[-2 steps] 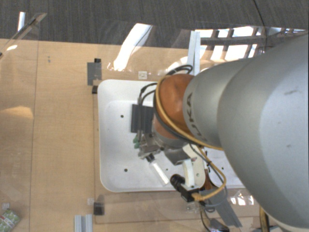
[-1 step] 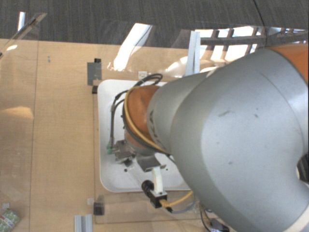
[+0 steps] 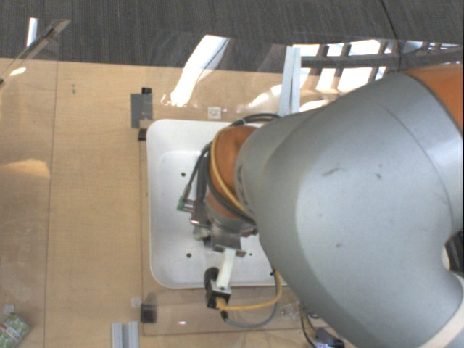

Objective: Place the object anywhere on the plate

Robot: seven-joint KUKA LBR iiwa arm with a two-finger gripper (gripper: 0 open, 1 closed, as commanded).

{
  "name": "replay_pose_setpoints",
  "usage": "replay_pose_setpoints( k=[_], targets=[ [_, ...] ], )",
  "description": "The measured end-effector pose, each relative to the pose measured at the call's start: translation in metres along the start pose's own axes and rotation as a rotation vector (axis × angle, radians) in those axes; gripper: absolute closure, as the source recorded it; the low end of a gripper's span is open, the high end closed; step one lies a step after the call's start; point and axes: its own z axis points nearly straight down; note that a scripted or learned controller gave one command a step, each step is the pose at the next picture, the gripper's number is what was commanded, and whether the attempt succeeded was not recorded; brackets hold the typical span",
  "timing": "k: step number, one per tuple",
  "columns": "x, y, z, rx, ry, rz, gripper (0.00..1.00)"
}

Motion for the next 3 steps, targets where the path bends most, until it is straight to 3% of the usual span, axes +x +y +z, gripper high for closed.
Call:
replay_pose_setpoints(
  k=[1,2,3],
  targets=[
    [0.002,0.002,-0.011,-0.002,0.003,-0.005,1.00],
    [0.010,-0.002,0.000,-0.001,-0.006,0.291,1.00],
    [-0.027,0.006,0.000,0.001,-0.001,0.684,1.00]
  ],
)
